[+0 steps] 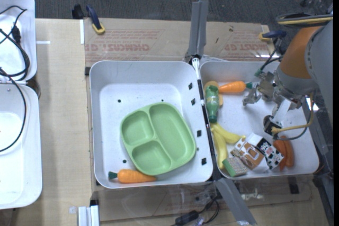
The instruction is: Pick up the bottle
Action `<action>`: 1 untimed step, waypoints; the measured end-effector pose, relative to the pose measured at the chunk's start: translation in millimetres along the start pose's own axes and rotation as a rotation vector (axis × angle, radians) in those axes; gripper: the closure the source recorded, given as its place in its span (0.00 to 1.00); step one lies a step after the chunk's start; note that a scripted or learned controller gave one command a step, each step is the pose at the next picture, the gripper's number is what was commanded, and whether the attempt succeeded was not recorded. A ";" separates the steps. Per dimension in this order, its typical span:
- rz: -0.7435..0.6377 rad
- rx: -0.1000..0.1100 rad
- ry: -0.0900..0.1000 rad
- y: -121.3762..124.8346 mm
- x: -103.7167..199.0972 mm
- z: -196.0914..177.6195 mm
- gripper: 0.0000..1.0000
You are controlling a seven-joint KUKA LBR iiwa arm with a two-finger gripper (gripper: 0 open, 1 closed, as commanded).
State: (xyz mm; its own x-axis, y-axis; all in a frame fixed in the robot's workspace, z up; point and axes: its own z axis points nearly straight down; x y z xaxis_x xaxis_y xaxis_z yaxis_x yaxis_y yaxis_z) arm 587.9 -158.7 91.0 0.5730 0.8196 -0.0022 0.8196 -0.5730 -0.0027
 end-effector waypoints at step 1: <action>0.000 0.000 0.000 0.0 0.0 0.0 0.00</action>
State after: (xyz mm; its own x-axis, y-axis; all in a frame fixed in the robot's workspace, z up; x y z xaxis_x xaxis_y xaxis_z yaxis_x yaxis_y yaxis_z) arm 587.9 -158.7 91.0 0.5730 0.8196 -0.0022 0.8196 -0.5730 -0.0027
